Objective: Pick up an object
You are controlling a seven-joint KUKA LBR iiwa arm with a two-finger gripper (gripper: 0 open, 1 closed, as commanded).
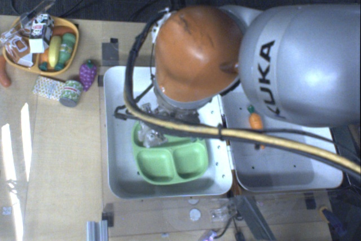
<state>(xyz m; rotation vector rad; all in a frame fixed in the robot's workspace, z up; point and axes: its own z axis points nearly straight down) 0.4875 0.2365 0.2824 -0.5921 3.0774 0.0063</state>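
A shallow white left bin (113, 138) is sitting on the wooden table (51, 166), holding a light green plastic divided tray (172, 162), while the shallow white right bin (282, 175) beside it is holding a small orange toy carrot (255, 120) near its upper left corner. At the table's far left, a yellow bowl (72, 36) of toy foods is resting, with a purple toy grape bunch (87, 73) and a small green-labelled can (71, 92) lying just beside it. The grey arm with its orange band (194, 53) is reaching in from the right and hanging over the left bin, hiding the tray's upper part and the pincer, so I cannot tell its state.
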